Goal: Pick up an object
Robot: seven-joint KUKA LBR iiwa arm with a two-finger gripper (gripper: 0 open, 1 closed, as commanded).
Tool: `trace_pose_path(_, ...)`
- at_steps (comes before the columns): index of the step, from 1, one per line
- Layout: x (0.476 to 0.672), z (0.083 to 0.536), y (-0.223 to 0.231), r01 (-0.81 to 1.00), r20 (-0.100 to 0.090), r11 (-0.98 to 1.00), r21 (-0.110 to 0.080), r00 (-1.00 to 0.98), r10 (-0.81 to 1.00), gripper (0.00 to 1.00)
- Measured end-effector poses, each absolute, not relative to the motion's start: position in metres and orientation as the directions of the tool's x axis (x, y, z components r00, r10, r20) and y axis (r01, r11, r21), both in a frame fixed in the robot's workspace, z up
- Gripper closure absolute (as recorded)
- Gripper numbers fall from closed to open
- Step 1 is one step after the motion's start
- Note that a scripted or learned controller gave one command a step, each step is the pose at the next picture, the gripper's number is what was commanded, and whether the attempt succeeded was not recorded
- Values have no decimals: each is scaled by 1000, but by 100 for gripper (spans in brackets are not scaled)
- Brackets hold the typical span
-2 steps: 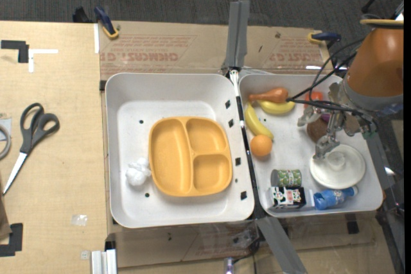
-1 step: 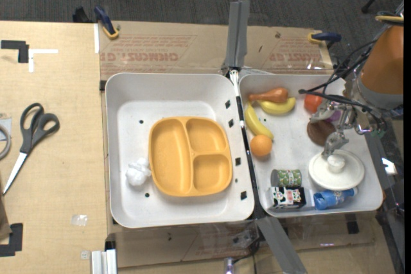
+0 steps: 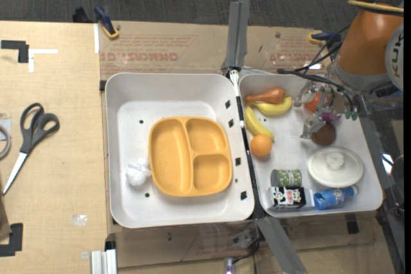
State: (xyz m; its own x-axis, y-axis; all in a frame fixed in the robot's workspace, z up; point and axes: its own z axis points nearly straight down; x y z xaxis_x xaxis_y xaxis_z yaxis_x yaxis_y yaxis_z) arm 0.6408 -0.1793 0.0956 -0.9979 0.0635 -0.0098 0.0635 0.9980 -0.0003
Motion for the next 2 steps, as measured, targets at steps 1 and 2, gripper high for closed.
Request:
trace_pose_path(1, 653, 96, -182, 236, -10, 972, 1, -972, 236, 0)
trace_pose_path(2, 655, 108, -182, 234, -18, 972, 0, -972, 234, 100)
